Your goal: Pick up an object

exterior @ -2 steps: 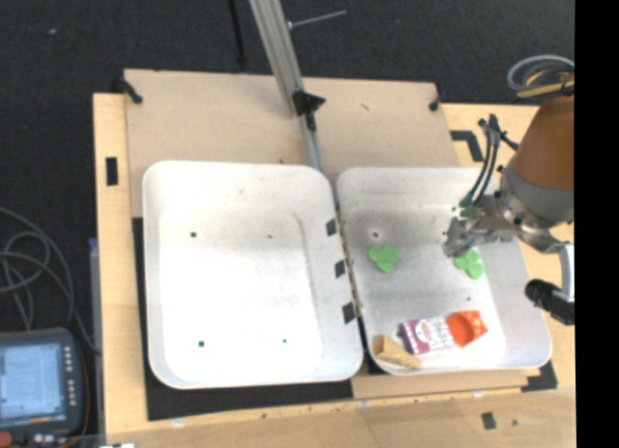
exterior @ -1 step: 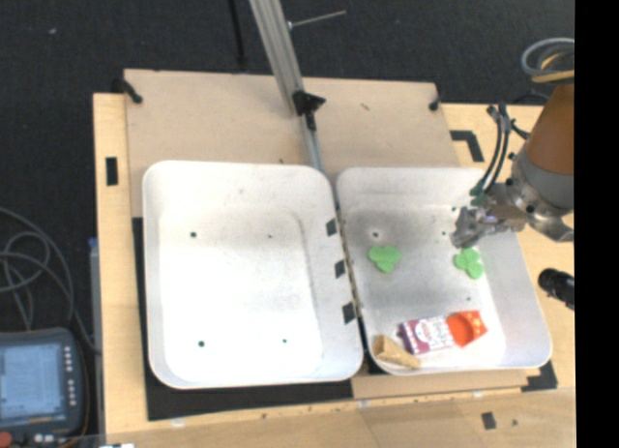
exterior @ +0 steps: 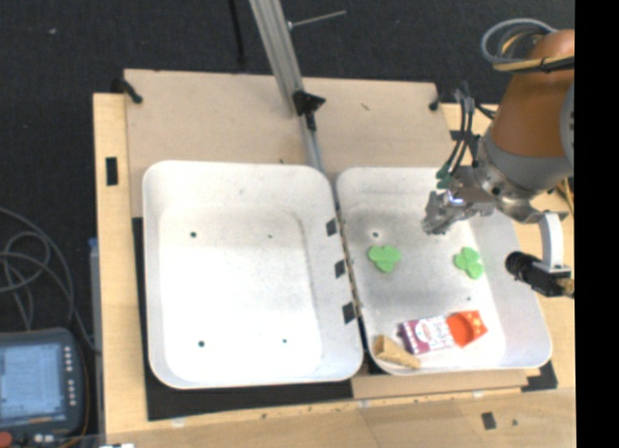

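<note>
Fingers: you are seeing the gripper (exterior: 440,216) hanging over the right bin (exterior: 522,354); whether its fingers are parted or closed cannot be told.
Carton: a purple-and-orange carton (exterior: 440,332) is lying near the front rim; its print is too small to read.
Green pieces: two green pieces (exterior: 385,257) (exterior: 469,262) are sitting mid-bin, well apart.
Room: bare floor is lying between them.
Left bin: the left bin (exterior: 155,243) is adjoining.
</note>
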Controlling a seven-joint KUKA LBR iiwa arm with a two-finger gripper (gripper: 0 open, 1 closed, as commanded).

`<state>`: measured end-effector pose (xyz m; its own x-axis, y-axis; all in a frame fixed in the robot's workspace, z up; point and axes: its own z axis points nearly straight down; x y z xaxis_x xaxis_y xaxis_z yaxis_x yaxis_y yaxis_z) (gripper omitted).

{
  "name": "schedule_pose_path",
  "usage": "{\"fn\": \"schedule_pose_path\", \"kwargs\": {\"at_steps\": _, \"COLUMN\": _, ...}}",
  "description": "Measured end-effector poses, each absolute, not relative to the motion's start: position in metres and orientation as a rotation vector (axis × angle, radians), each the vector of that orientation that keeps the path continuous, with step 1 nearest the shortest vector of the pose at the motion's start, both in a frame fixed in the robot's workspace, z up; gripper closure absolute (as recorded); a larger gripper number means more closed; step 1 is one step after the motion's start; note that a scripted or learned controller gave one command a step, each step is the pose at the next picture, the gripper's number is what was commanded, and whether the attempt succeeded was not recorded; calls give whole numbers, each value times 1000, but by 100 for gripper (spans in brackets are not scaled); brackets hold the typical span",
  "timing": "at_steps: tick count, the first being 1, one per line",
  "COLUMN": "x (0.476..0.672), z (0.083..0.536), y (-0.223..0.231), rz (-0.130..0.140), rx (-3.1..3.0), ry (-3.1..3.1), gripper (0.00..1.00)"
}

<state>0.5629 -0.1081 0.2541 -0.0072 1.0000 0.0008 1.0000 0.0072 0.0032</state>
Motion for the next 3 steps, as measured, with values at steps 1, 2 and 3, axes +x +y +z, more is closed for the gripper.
{"fn": "schedule_pose_path", "kwargs": {"at_steps": 1, "x": 583, "z": 262, "y": -55, "rz": 5, "rx": 2212, "ry": 2229, "gripper": 100}}
{"fn": "schedule_pose_path", "kwargs": {"at_steps": 2, "x": 594, "z": 264, "y": -10, "rz": 3, "rx": 2214, "ry": 2227, "gripper": 100}}
{"fn": "schedule_pose_path", "kwargs": {"at_steps": 3, "x": 615, "z": 253, "y": 29, "rz": 2, "rx": 2215, "ry": 2225, "gripper": 100}}
